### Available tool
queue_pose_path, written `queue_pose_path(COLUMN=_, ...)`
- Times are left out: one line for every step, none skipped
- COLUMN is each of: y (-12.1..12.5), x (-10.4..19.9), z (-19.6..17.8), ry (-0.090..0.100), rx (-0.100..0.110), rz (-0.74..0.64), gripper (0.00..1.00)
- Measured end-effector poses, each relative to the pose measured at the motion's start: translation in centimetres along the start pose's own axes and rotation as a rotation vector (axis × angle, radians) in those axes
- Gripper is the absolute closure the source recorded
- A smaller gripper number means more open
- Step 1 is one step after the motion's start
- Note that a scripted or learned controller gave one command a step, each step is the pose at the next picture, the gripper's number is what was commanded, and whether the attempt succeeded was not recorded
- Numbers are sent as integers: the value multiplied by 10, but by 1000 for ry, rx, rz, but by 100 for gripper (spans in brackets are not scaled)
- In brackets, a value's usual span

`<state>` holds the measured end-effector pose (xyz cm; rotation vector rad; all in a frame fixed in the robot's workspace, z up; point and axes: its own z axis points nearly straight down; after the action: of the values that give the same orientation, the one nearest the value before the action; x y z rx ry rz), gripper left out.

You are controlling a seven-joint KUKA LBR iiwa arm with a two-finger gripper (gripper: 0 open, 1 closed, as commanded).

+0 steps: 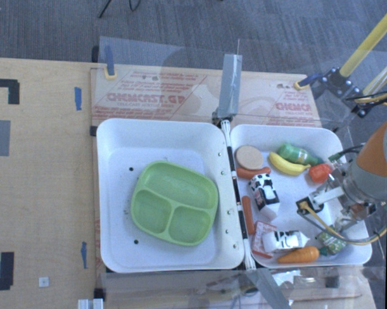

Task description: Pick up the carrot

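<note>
Your carrot (pixel 298 254) lies at the near edge of the right bin (pixel 289 132), touching a white carton (pixel 284 239). The hand (pixel 351 213) hangs over that bin's right side, farther back than the carrot. You cannot tell whether it is apart or together.

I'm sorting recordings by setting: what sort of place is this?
Likely a robotics lab: a robot arm over a white bin holding a toy carrot and banana, on a plywood bench.
</note>
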<state>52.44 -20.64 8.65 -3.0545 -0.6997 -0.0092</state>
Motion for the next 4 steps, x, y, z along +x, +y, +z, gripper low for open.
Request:
queue_pose_path(y=-24, x=-37, z=0, ry=-6, rx=-7, rz=224, gripper=0)
queue_pose_path(y=27, x=26, z=-19, ry=-17, rx=10, rz=170, gripper=0)
queue_pose_path(y=-5, x=49, z=-27, ry=-14, rx=2, rz=-87, gripper=0)
queue_pose_path(y=-62, x=6, z=-5, ry=16, rx=-31, rz=-110, gripper=0)
